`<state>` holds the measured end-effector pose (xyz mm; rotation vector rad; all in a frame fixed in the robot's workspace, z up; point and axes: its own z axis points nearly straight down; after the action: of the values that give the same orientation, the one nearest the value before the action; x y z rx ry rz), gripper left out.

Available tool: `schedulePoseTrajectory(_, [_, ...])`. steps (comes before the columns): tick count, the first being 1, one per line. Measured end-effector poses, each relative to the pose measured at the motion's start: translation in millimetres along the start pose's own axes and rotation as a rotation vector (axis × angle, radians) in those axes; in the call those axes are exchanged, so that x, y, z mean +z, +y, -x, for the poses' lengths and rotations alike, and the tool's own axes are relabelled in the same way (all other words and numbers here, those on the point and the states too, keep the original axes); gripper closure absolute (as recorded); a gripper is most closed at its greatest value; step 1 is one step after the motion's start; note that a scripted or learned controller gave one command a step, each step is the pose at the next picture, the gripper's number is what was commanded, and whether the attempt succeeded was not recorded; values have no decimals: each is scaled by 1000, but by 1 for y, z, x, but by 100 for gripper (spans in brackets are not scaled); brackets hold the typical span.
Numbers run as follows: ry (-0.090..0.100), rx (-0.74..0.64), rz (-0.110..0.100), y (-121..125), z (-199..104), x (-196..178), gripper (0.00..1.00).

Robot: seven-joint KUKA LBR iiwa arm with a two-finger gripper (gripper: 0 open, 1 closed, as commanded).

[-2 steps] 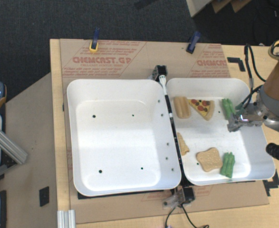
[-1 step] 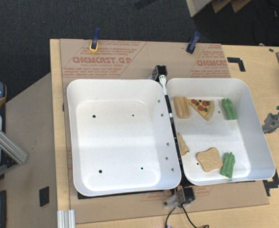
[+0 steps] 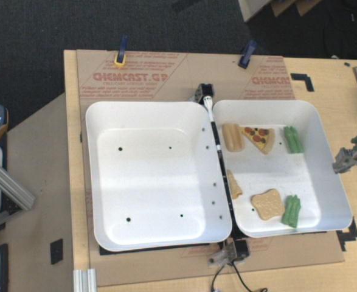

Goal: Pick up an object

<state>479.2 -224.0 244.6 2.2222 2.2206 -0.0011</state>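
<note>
Bench: 2 bins [image 3: 99, 181] | right bin: 5 food toys | pincer [image 3: 348, 157] state unclear

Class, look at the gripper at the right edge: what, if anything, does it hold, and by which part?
Nothing is held: the gripper sits beside the right bin's rim, nothing visible between its fingers.

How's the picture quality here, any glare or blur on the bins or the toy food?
Camera view: lighting is even and soft, with faint shadows beside the pizza slice and toast. The left bin shows mild sheen, not blown out. Food items look slightly soft but recognisable. The gripper at the right edge is blurry and cropped.
</note>
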Motion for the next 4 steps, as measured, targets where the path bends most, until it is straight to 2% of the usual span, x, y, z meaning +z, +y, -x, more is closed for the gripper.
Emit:
schedulePoseTrajectory(1, [-5,-2,12,1,1,-92,100])
schedulePoseTrajectory(2, [-7,-2,15,1,1,-196,100])
schedulePoseTrajectory(3, [-4,-8,16,1,-53,-298,100])
schedulePoseTrajectory(4, [-1,-1,2,0,-51,-291,0])
